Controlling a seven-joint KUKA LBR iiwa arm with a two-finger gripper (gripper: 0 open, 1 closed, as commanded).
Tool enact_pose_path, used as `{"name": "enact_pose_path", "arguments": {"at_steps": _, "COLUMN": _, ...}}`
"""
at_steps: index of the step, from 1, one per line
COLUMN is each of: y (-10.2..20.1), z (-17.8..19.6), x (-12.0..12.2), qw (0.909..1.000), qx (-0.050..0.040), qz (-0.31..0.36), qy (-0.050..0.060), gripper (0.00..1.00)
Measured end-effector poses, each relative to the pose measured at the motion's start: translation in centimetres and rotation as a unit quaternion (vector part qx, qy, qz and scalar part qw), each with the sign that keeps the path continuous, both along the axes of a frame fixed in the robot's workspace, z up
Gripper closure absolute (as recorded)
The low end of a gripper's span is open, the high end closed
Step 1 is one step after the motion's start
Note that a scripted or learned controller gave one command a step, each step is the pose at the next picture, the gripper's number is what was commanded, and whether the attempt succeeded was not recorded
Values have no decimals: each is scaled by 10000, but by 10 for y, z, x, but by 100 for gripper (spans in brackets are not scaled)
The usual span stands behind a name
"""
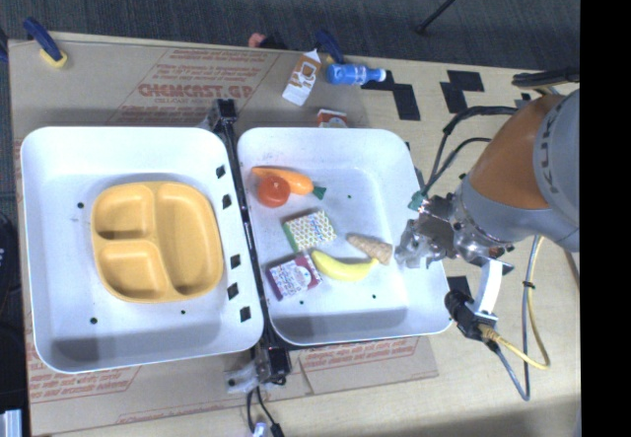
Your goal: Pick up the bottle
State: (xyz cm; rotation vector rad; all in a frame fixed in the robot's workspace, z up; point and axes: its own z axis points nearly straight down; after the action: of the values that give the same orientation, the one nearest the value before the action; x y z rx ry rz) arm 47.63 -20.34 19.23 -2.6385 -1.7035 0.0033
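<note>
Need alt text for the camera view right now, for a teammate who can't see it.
The gripper hovers at the right bin's right edge, beside an ice-cream cone and banana. The blue bottle lies outside on the bench behind that bin. A yellow divided tray sits in the left bin.

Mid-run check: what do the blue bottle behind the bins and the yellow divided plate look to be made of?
Blue bottle: probably plastic, translucent-looking blue body with a paler cap end; too small to be sure. Yellow divided plate in the left bin: moulded plastic by its look, matte, with soft rounded compartment ridges and an even colour.
</note>
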Motion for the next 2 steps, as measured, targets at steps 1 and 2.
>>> {"name": "enact_pose_path", "arguments": {"at_steps": 1, "y": 3, "z": 9, "x": 0, "qw": 9853, "qx": 18, "qz": 1710, "qy": 7, "gripper": 100}}
{"name": "enact_pose_path", "arguments": {"at_steps": 2, "y": 2, "z": 13, "x": 0, "qw": 9913, "qx": 3, "qz": 1319, "qy": -4, "gripper": 100}}
